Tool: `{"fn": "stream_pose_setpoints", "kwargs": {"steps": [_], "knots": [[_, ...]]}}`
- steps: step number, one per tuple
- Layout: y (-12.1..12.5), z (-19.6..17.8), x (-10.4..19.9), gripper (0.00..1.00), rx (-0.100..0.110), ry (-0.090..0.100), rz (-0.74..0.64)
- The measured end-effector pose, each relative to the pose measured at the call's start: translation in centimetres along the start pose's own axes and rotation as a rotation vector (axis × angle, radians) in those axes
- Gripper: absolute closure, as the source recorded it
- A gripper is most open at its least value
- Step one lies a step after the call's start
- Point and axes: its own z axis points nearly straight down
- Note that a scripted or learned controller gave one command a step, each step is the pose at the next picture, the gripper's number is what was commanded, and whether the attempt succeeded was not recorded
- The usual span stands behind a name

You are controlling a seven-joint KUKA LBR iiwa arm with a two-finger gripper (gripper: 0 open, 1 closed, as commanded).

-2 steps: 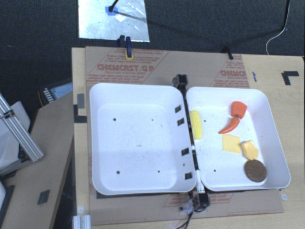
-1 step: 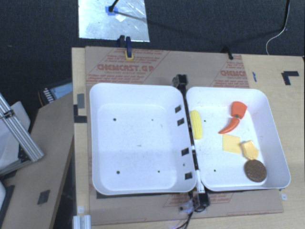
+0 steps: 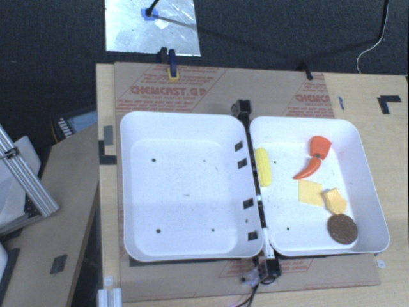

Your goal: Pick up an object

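Five things lie in the right bin [image 3: 289,217]: a corn cob [image 3: 262,166] by its left wall, an orange carrot [image 3: 313,156], a yellow slab [image 3: 310,192], a yellow chunk [image 3: 335,201] and a brown disc [image 3: 342,228] toward its right side.

Two white bins sit side by side on a brown board printed with red lettering [image 3: 167,89]; the left bin [image 3: 131,139] and the right bin [image 3: 370,190] meet along a seam fitted with black clips [image 3: 241,164]. At twelve o'clock a shiny metal sheet [image 3: 128,18] lies on dark carpet, a yellow clamp [image 3: 172,66] just below it. At nine o'clock stands a slanted aluminium rail [image 3: 25,178].
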Motion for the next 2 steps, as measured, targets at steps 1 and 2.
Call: {"fn": "stream_pose_setpoints", "kwargs": {"steps": [1,2], "knots": [[0.00,0.00,0.00,1.00,0.000,0.000,0.000],[0.00,0.00,0.00,1.00,0.000,0.000,0.000]]}}
